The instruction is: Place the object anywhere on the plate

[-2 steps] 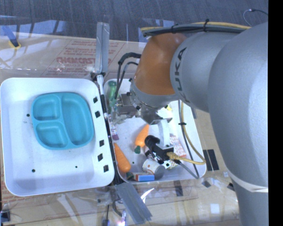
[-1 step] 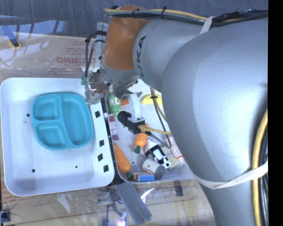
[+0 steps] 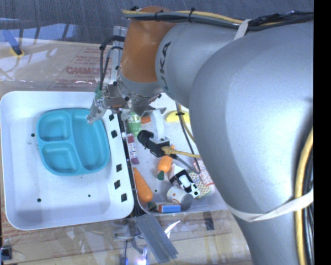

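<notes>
A light blue plate (image 3: pixel 71 142) with three compartments lies in the left white bin (image 3: pixel 22 203). My gripper (image 3: pixel 97 109) hangs over the plate's upper right rim, close to the wall between the two bins. I see nothing clearly held by it. A green cylinder-like object (image 3: pixel 133 123) sits just right of the gripper, at the near-left edge of the right bin. The big grey arm hides most of the right bin.
The right bin (image 3: pixel 154 210) holds an orange carrot (image 3: pixel 143 190), a small orange piece (image 3: pixel 164 164), a black-and-white spotted toy (image 3: pixel 188 185), a blue and red item (image 3: pixel 168 207) and something yellow (image 3: pixel 174 115). A strip with black squares (image 3: pixel 118 164) runs along the divider.
</notes>
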